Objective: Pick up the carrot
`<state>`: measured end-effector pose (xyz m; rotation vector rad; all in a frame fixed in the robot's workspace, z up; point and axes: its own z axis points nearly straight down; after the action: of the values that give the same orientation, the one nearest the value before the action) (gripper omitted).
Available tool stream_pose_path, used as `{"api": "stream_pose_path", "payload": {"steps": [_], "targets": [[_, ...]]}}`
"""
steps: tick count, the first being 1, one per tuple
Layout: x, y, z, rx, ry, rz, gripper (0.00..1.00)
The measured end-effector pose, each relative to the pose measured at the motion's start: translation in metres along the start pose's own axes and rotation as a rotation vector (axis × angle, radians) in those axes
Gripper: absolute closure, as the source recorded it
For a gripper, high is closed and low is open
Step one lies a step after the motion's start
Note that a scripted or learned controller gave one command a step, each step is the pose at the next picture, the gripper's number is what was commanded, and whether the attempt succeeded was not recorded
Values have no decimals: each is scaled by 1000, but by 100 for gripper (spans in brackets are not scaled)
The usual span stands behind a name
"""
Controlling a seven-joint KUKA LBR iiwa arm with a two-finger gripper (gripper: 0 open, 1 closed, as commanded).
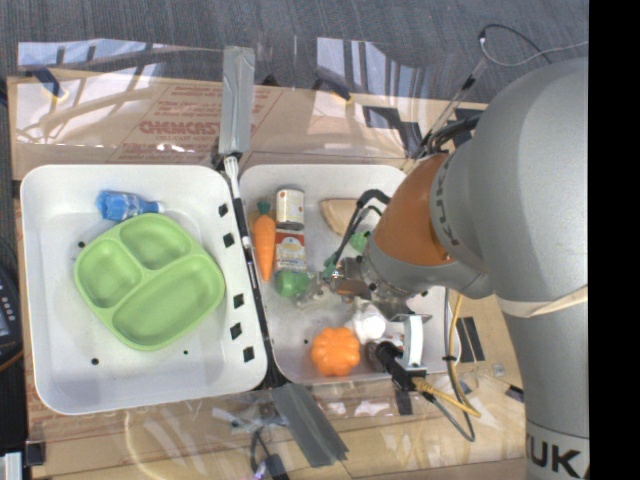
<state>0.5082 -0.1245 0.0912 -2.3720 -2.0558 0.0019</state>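
Carrot lying lengthwise along the right bin's left wall, beside a small can. Tool low nearby, over a green item; opening impossible to tell. Likely a grasp approach, carrot not held.

Cardboard sheet behind the bins: red print, partly legible under glare, first line reads roughly "CHEMCAS…"; the smaller red lines beneath it cannot be read.
Arm base, lower right: dark letters "KUK", cut off at the frame edge.
Jar in right bin: label with a red band, wording too small to read.
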Motion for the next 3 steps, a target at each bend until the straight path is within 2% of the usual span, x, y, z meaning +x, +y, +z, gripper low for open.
{"api": "stream_pose_path", "payload": {"steps": [1,2,3], "targets": [[-25,-27,-1,-2,0,75,0],[-75,29,-113,-3,0,236,0],[-38,-26,-95,3,2,-138,0]]}}
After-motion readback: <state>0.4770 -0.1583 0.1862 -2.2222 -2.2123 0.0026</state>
